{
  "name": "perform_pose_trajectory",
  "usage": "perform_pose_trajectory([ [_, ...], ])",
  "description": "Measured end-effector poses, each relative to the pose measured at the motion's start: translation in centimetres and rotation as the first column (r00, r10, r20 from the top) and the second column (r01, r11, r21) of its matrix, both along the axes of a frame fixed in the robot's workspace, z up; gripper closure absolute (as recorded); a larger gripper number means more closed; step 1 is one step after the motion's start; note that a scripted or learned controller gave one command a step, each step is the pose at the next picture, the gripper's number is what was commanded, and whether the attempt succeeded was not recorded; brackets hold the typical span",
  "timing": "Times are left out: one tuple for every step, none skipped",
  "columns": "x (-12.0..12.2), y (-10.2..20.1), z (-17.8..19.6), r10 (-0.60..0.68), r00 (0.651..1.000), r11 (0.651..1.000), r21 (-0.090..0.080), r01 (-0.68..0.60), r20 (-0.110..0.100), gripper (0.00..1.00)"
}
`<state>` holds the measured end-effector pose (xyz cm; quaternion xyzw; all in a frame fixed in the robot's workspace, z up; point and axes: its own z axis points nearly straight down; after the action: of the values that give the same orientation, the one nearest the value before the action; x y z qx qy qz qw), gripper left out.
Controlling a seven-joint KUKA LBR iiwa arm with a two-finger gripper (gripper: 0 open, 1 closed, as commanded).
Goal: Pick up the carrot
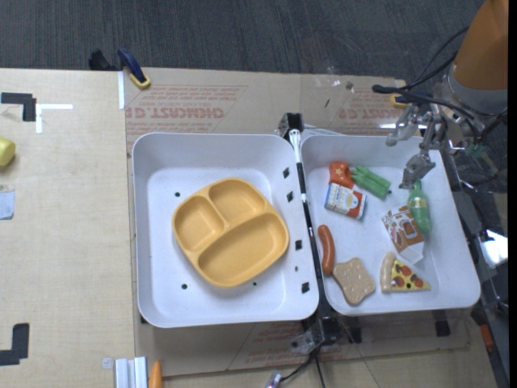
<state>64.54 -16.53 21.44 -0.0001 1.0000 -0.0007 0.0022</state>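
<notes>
Since the carrot (pixel 341 173), lying at about 10 o'clock in the right bin (pixel 452 297) close by the carton's (pixel 345 201) 12 o'clock, looks light, stiff and slippery, you should pinch its orange body crosswise, though the gripper (pixel 418 166) at its 3 o'clock hovers with an opening you cannot tell.

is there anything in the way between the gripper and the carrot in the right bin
Nothing visible blocks it. The gripper is over the right bin's upper right part, and the carrot lies to its left in the view, with bare bin floor between. A small carton sits against the carrot's lower side, off that path.
</notes>
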Motion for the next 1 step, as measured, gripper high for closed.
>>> perform_pose_trajectory([
  [-3.58, 5.88, -4.95, -0.143, 0.990, 0.990, 0.002, 0.143, -0.001, 0.00],
])
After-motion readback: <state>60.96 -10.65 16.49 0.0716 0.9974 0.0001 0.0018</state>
